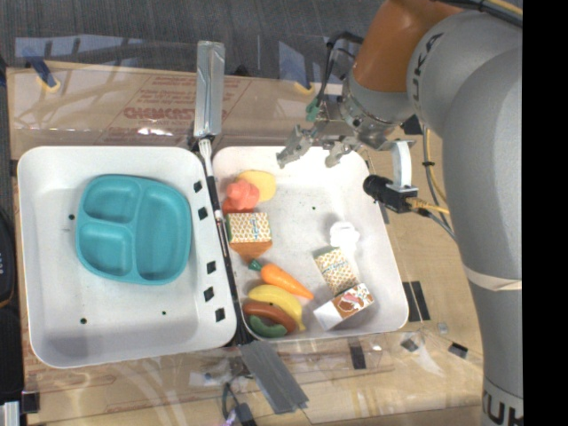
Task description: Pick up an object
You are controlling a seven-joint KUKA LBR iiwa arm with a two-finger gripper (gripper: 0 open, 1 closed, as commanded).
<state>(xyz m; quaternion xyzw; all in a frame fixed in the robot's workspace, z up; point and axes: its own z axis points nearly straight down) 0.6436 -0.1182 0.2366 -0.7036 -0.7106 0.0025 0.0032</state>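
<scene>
Grey arm (461, 105) reaching in from right, hand (312, 154) hanging low, fingers spread apart

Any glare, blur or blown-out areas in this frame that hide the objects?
Camera view: the right white bin's floor is overexposed beneath the two-finger gripper; the small white cap-like object nearly washes out against it; reflections streak the clear sheet over the cardboard; the orange toy carrot stays sharp.

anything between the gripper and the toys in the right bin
Nothing visible. The gripper hangs open over the far end of the right bin, with bare white floor below; the nearest toy, the yellow fruit, lies uncovered to its left.
</scene>
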